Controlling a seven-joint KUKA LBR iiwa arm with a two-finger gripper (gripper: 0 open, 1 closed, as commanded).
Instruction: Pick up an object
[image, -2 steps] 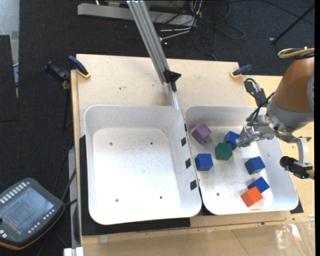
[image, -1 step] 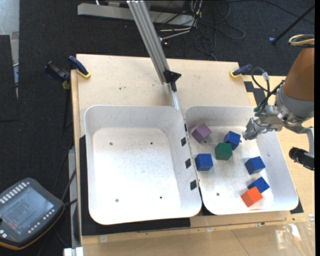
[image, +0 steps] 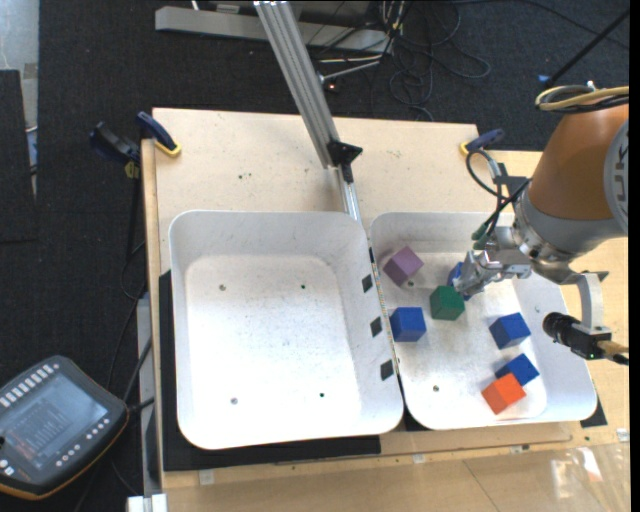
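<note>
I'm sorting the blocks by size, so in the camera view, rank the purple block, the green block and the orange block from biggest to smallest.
1. Purple block
2. Orange block
3. Green block, though the gripper covers its upper edge.
All three look close in size, so this ranking is unsure.

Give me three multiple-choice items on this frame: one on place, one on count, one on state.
1. Which bin holds the blocks?
A. the left bin
B. the right bin
C. both bins

2. How many blue blocks are there?
A. one
B. two
C. three

3. Where is the gripper?
A. just above the green block
B. over the left bin
C. outside both bins

Key:
1 B: the purple block, the green block, the orange block and the blue ones all lie in the right bin.
2 C: blue blocks at and.
3 A: the gripper sits right beside and above the green block.
</note>
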